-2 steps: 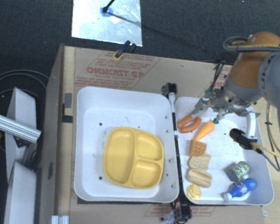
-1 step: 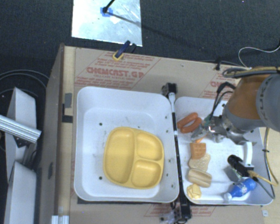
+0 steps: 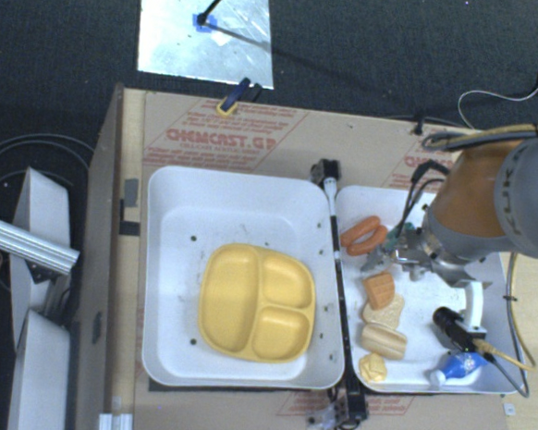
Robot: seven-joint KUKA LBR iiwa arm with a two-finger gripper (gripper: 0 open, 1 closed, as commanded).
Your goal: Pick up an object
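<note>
Orange is the colour nearest your gripper (image 3: 388, 253): the orange sausage (image 3: 364, 234) lies aslant near the far left corner of the right bin (image 3: 417, 360), and your tool hangs just beside the sausage's right end; from this view you cannot tell whether the tool is spread or pressed together; along that bin's left wall, going toward its near edge, you have a tan wedge (image 3: 380, 289), a cream slice (image 3: 387, 311) touching it, a bread roll (image 3: 382, 340), and a yellow lump (image 3: 373, 367) in the near left corner; a blue and white piece (image 3: 459, 366) lies by the near edge, toward the right corner; your grey arm (image 3: 535, 198) with its orange band (image 3: 470, 193) reaches in over the right bin's far right corner; the left bin (image 3: 178, 249) carries a yellow divided plate (image 3: 257, 303), set nearer its right wall and near edge than its far left corner; both bins rest on a cardboard sheet (image 3: 219, 141) printed with red lettering.
</note>
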